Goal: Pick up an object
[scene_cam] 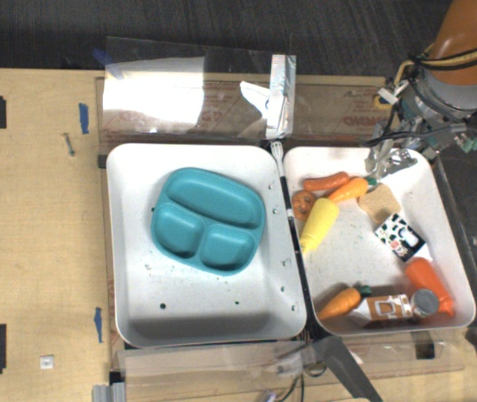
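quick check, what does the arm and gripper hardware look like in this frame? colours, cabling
The arm enters at the top right: a rounded orange band above a grey wrist section. Several thin cables, yellow and black among them, loop around the wrist, with a small white connector on its left side. The gripper below is bare silvery metal; finer detail is too small to make out.

The left bin (130, 174) is largely occupied by a teal divided plate (207, 219); open floor remains along its near edge and corners. In the right bin (452, 249), toy food crowds the far-left corner and near edge. The centre floor is open for descent.
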